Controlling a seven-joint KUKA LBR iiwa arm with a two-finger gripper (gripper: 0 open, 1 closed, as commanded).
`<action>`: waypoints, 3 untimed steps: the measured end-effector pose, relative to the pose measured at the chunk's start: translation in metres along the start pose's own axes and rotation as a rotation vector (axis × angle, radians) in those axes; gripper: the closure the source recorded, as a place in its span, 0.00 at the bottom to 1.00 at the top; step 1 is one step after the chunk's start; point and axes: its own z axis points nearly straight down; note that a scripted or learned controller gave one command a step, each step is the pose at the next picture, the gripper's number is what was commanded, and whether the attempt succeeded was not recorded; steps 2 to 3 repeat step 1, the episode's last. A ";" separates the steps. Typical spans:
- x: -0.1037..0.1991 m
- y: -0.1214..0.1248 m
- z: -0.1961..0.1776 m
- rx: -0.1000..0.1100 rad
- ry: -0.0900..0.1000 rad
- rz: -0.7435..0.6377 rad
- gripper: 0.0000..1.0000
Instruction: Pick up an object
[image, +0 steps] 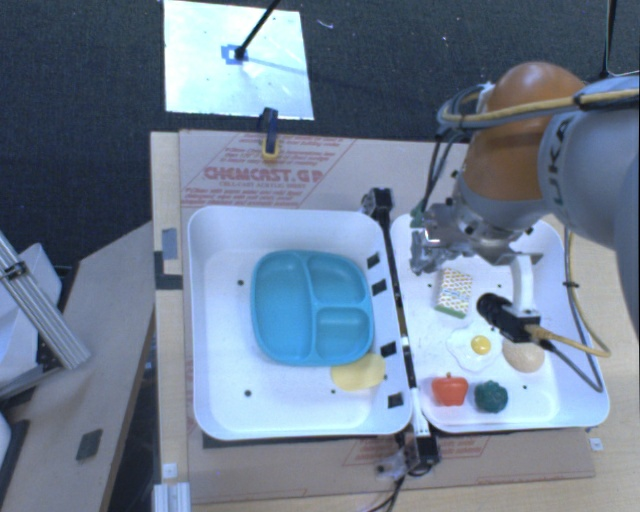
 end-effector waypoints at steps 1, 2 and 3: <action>0.057 0.002 0.012 0.001 0.000 0.000 1.00; 0.057 0.002 0.012 0.001 0.000 0.000 1.00; 0.057 0.002 0.012 0.001 0.000 0.000 1.00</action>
